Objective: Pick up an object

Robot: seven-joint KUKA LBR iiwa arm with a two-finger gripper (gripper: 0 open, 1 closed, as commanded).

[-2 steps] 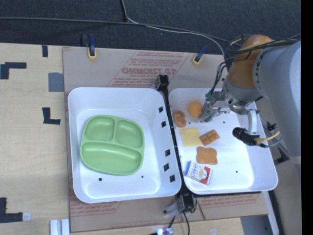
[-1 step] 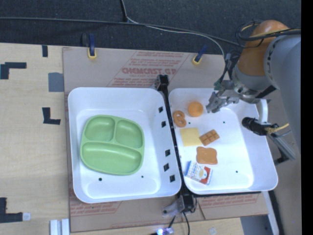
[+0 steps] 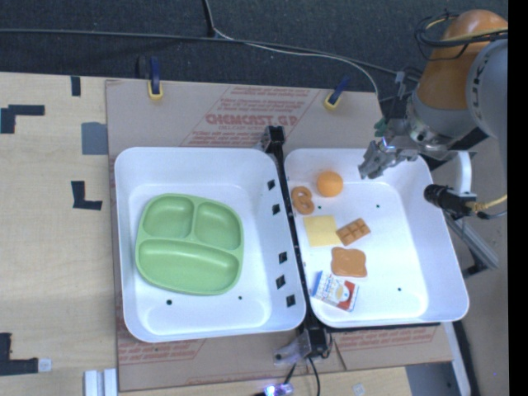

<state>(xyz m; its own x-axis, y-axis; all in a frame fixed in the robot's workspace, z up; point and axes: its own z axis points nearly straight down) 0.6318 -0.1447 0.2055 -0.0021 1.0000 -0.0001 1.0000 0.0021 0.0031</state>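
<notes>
The two-finger metal gripper [image 3: 369, 167] is seen above the right white bin's [image 3: 429, 291] far edge, nothing held; whether it is released or clenched cannot be told; a round orange ball [image 3: 330, 183] lies just beside it, apart.

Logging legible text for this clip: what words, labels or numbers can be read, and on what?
"CHEMCAST GP" or close, in red, blurred: on the brown board under the bins.
Smaller red lines around it: too blurred to read.
Print on the small carton in the right bin: too small to read.
</notes>
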